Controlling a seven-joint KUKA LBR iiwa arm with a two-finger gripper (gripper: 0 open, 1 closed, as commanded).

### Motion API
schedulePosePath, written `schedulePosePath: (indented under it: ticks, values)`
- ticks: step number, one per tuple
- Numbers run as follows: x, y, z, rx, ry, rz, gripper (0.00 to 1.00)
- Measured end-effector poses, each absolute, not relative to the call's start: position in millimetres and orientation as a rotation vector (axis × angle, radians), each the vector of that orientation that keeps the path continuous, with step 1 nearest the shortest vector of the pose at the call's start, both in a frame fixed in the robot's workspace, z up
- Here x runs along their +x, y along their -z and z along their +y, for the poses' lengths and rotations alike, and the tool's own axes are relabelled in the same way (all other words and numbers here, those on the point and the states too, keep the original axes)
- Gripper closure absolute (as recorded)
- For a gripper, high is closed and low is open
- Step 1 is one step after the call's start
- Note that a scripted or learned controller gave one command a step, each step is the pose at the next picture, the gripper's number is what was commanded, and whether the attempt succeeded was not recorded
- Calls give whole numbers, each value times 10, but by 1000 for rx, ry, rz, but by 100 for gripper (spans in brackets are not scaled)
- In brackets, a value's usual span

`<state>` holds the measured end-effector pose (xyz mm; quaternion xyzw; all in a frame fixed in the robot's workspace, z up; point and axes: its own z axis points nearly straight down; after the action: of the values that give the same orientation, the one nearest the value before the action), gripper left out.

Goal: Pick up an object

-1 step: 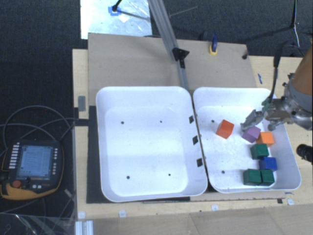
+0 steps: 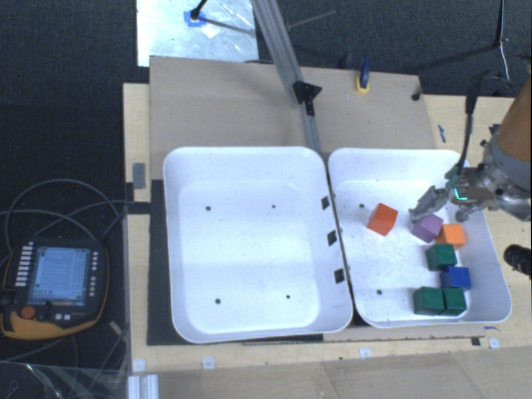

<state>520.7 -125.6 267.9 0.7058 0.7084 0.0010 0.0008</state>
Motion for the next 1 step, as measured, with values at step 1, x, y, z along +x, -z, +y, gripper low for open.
schedulePosePath:
  ticks: [1]
  values:
    - [5186,-2062,-1216,2222,4,2227,0]
